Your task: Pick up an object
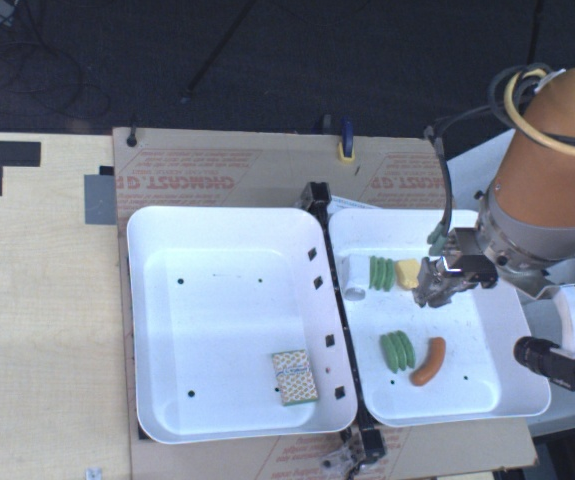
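- Pale wood bench [37, 318] with a cardboard sheet [227, 168] under two white bins set side by side; dark floor and cables lie behind.
- Left bin [217, 268] holds a small patterned packet [294, 377] near its lower right corner.
- Right bin [467, 388] holds a green ridged piece [381, 272], a yellow piece [407, 273] just beside it, a second green piece [398, 350] and an orange sausage shape [429, 360].
- Grey arm [537, 188] reaches in from the right; its hand [435, 290] hangs low over the right bin, just beside the yellow piece.
- Whether the hand is apart or together, I cannot tell; nothing shows between its tips.
- By my reading, the pick is not yet done: every object rests in a bin, so gripping and lifting remain.
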